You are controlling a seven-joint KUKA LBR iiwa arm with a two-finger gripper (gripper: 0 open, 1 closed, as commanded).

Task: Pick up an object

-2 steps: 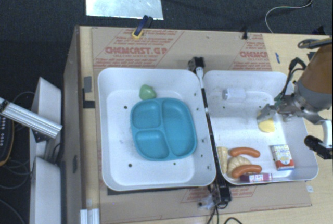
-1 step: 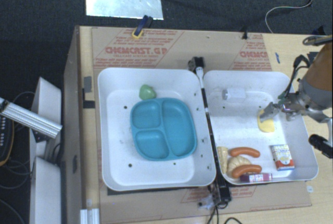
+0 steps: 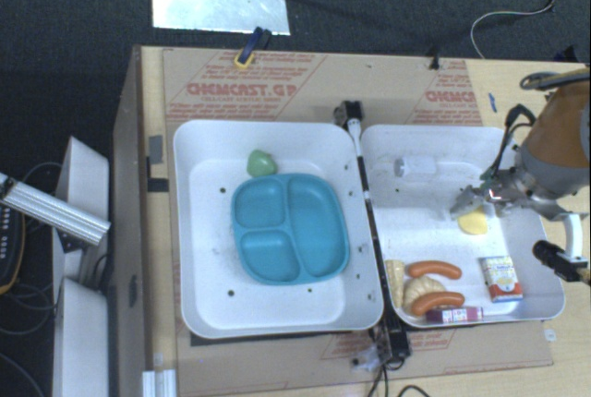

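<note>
Your gripper (image 3: 473, 199) is low in the right bin (image 3: 434, 141), just above the yellow lump (image 3: 474, 222). I cannot tell if it is spread or pinched. Nothing looks lifted yet, so you have the grab and the lift left to do.

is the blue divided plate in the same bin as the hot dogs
No, the blue divided plate lies in the left bin, while the hot dogs lie in the right bin.

Gripper (image 3: 473, 198) in right white bin (image 3: 434, 146), just above small yellow rounded object (image 3: 474, 223); blue divided plastic plate (image 3: 289, 228) in left bin (image 3: 208, 164), at nine o'clock.
</note>
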